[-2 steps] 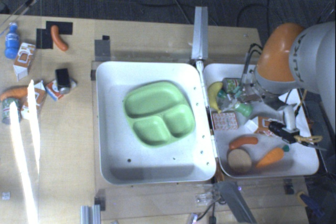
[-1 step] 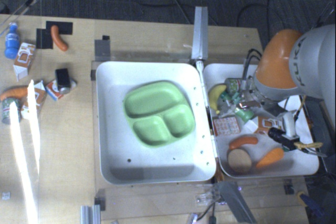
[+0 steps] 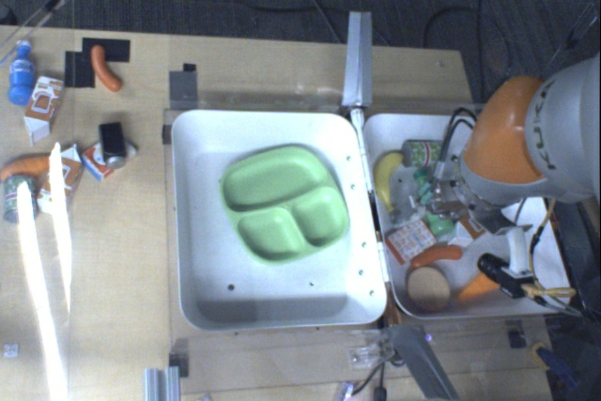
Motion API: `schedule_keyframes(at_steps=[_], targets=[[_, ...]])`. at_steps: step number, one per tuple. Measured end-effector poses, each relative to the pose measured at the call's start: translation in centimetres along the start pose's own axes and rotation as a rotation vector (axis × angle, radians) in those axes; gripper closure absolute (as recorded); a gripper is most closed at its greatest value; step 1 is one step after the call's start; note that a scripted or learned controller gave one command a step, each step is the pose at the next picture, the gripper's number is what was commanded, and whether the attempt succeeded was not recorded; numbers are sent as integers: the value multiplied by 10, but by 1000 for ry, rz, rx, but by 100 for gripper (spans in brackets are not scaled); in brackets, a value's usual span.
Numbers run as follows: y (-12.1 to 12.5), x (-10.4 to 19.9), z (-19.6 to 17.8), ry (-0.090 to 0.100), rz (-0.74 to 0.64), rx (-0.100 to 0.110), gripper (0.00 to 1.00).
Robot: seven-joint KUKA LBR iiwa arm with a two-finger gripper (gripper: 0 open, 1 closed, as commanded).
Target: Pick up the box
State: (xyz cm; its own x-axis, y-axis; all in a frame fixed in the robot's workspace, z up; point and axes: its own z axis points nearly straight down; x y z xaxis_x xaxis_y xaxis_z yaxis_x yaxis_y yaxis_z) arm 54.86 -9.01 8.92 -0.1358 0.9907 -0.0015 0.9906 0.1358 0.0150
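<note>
Reaching into the right bin (image 3: 561, 269) from the right, my gripper (image 3: 441, 198) hangs low over a crowded heap, and from this slanted view I cannot tell how my jaws stand, since the wrist hides them

Far off to my left, on the bare bench, lie a blue bottle (image 3: 21, 72), an orange sausage (image 3: 105, 69) and a small black block (image 3: 113, 140), all well apart from me

Nearer, still to my left, sits the left bin (image 3: 202, 291), with a green tray (image 3: 285, 201) of three compartments lying in its middle

Just across the dividing wall, a yellow banana (image 3: 386, 177) lies along the near edge of my own bin, close to my left side

Above and slightly left of my jaws stands a green can (image 3: 422, 151), near me

The box (image 3: 411, 239), flat with red and white print, lies just below and to the left of my jaws, tilted; whether I touch it I cannot tell

Below it rests a red sausage (image 3: 437, 255), and lower still a round brown ball (image 3: 428, 287)

Right of that, an orange carrot (image 3: 478, 287) lies below my wrist
</note>
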Motion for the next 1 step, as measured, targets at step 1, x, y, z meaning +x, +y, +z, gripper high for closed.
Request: schedule_keyframes(at_steps=[1], targets=[[-21, 4, -1, -2, -30, -3, 0]])
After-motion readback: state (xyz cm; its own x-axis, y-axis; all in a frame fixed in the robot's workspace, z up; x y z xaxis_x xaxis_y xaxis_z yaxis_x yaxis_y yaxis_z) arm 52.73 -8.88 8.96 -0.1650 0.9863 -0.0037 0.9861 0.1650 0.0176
